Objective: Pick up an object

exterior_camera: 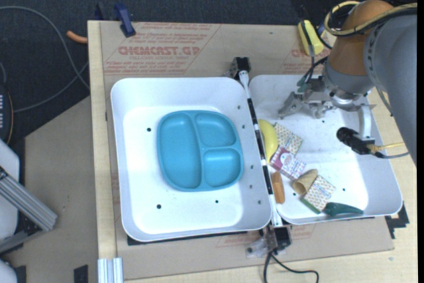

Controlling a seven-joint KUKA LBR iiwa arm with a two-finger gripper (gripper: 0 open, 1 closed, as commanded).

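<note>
Nearest the lens, the teal tool (pixel 344 210), wrapper (pixel 318 190) and banana (pixel 268 136) lay crowded in the right bin (pixel 391 192), so the gripper (pixel 307 104), fingers spread and empty, risked pinching several together.

1. Red print on the bench's brown board (pixel 165 50) reads "CHEMCAST GP" — large letters behind the left bin.
2. Smaller red lines around it — and on the board's right part — are too blurred to read.
</note>
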